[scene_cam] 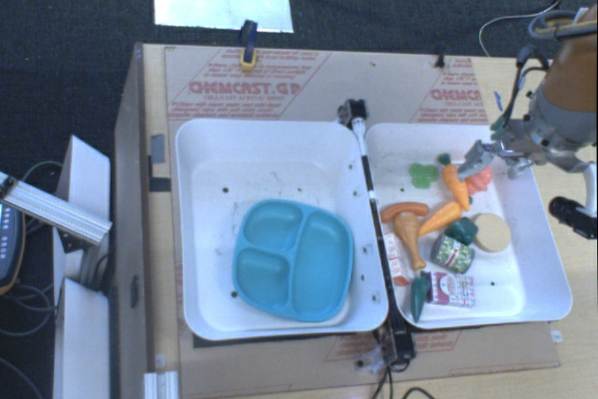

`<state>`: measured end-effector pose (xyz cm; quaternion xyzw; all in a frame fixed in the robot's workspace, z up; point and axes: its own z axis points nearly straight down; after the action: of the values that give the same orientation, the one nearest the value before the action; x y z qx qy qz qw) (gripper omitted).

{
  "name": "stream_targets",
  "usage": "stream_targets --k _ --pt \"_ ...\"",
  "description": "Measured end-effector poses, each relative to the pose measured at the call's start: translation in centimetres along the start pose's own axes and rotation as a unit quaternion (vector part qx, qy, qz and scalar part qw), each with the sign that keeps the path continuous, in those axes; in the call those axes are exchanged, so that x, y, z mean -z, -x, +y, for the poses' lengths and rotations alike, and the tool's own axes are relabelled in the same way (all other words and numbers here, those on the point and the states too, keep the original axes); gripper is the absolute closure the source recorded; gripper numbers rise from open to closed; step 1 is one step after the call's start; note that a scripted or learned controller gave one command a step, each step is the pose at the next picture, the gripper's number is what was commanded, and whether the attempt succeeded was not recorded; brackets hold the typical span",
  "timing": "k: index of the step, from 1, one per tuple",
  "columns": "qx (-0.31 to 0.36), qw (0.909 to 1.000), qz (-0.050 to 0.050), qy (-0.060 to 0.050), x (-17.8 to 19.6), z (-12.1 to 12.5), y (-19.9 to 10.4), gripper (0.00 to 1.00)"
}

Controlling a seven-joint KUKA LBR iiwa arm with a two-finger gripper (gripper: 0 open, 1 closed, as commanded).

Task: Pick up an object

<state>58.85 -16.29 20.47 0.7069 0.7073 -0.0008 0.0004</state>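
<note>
The right bin (537,280) holds a heap of toy foods. Among them are a green piece (423,173), an upright orange carrot (456,187), a red item (479,183), a second carrot (439,218), a tan drumstick (408,234), a green can (452,254), a round beige disc (492,234), a dark green pepper (418,292) and a red-and-white box (456,291). My gripper (486,156) hangs over the bin's back right part, just above the red item and the upright carrot. I see nothing held in it.
A blue divided plate (294,260) lies in the left bin (201,201). A black divider (369,192) runs between the bins. A white packet (395,259) leans against the right bin's left wall. A black part (572,215) juts in by the right rim.
</note>
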Motion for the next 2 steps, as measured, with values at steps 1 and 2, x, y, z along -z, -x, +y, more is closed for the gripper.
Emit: stream_targets --k 1,2 --pt "0.0 1.0 0.001 -0.001 -10.9 2.5 1.3 0.0" --pt "0.001 1.0 0.0 0.002 -9.7 2.7 1.3 1.0"
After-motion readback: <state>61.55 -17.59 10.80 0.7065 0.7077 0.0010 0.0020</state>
